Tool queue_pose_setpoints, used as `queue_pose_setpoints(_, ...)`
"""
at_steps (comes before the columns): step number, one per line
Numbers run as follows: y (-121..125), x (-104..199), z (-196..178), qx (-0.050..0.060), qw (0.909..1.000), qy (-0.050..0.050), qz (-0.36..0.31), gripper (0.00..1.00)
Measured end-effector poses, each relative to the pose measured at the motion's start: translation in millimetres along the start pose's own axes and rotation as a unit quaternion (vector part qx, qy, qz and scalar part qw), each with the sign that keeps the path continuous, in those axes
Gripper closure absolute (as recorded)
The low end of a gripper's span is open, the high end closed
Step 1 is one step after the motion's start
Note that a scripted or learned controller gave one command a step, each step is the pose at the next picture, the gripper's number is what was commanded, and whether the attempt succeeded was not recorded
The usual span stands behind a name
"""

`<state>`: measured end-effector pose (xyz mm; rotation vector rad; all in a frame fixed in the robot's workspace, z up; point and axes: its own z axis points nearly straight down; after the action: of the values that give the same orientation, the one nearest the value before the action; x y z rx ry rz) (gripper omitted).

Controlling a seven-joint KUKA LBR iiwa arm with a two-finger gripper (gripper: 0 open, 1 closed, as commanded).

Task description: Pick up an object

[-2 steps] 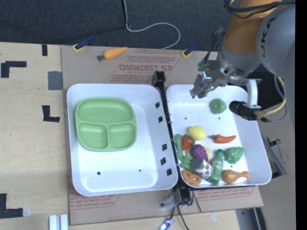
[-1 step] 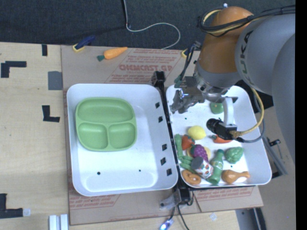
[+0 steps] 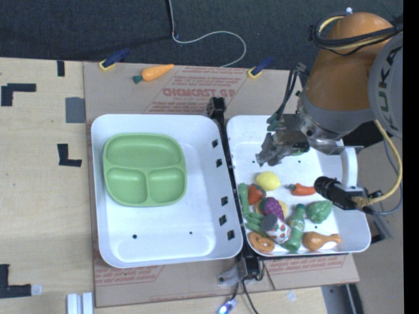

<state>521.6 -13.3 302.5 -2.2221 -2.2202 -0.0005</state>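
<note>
Yellow lemon [image 3: 267,180] lies in the right bin [image 3: 245,131], just below the end effector [image 3: 270,154], which hangs above it; its grip state cannot be told. Beside the lemon crowd a small carrot [image 3: 302,190], purple toy [image 3: 273,207] and green toy [image 3: 319,210]. The left bin [image 3: 196,241] holds a green tray [image 3: 145,169]. Another carrot [image 3: 154,73] rests on cardboard [image 3: 190,97] printed with red lettering too blurred to read.

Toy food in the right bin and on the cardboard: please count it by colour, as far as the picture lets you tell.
Yellow: 1, the lemon
Orange: 3, the carrot on the cardboard, a small carrot and a piece in the bin
Purple: 1, the grapes
Green: 3, the broccoli, a bottle, a pod
Brown: 2, a drumstick, a pretzel
Total: 10; the heap may hide more.
</note>
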Motion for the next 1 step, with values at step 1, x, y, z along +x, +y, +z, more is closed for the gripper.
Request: queue_pose_setpoints(1, -38.7, 51.4, -75.2, -0.003, 1.0, 0.001, -0.004, 1.0)
